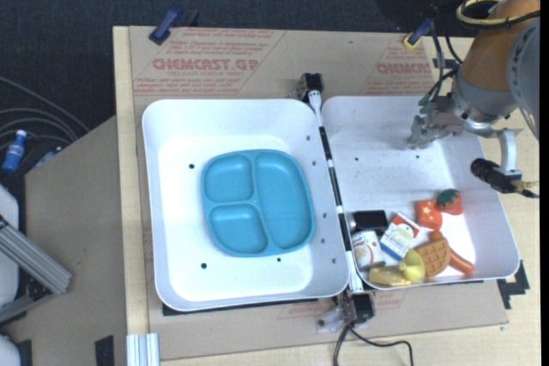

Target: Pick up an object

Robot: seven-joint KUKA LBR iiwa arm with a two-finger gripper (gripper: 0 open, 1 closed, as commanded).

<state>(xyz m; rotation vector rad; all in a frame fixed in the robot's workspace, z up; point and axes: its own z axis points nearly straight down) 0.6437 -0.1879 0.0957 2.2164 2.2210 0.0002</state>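
Note:
My gripper [422,133] hangs over the back of the right bin [369,120], pointing down toward the bin floor, with nothing seen between its fingers. The toy food lies in a heap at the bin's front: a red tomato with a green top [439,208], a small white and blue carton [397,237], a brown waffle [435,254], a yellow banana [391,275], an orange carrot [461,262], a black block [370,220] and a small white can [364,249]. The gripper is well behind this heap, apart from every item.
The left bin [171,133] holds a blue divided plate [257,201]. A divider with clamps [330,176] runs between the bins. The arm's orange band [497,39] and cables stand at the back right. Blue clips [167,24] sit on the board's far edge.

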